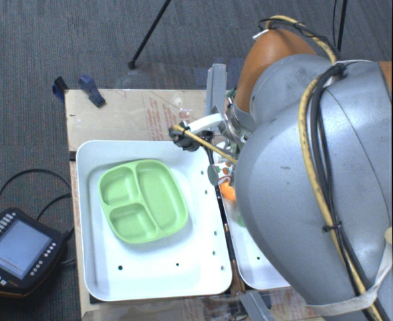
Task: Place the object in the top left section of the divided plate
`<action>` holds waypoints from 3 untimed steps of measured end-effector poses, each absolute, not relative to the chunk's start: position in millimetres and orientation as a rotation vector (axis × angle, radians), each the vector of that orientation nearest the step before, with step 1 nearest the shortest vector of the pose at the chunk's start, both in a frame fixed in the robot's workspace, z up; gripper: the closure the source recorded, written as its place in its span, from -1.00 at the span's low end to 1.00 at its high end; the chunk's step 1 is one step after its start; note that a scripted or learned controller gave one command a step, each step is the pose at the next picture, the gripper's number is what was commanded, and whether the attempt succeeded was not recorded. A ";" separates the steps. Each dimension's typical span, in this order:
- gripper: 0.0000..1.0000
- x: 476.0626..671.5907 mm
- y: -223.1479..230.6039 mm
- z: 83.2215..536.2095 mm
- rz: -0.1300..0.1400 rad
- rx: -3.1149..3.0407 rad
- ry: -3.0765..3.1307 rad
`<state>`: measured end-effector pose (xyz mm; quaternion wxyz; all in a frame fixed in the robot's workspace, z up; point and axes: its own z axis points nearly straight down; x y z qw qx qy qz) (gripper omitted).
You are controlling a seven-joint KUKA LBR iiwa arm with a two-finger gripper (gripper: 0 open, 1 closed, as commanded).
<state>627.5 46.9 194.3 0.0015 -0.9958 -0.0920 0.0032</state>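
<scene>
A light green divided plate (143,200) lies in the left white bin (156,273), slightly turned, with its three sections bare. Its top left section (119,184) is the smaller one nearest the bin's back left corner. My grey arm (303,179) hangs over the right bin (260,273) and hides most of it. At the arm's lower left edge, by the rim between the two bins, a small part of the gripper (214,174) peeks out. Just below it a small orange object (227,192) shows at the right bin's left edge; whether it is held is hidden.
A black and yellow cable end (186,137) juts from the arm over the left bin's back right corner. A teach pendant (16,249) lies on the floor at the left. Blue clamps (89,89) sit at the bench's back left corner.
</scene>
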 end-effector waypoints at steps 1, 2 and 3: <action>1.00 627.6 42.8 202.0 0.014 -3.126 -0.271; 1.00 627.8 39.6 209.9 0.018 -3.126 -0.258; 1.00 628.2 35.7 217.9 0.020 -3.126 -0.245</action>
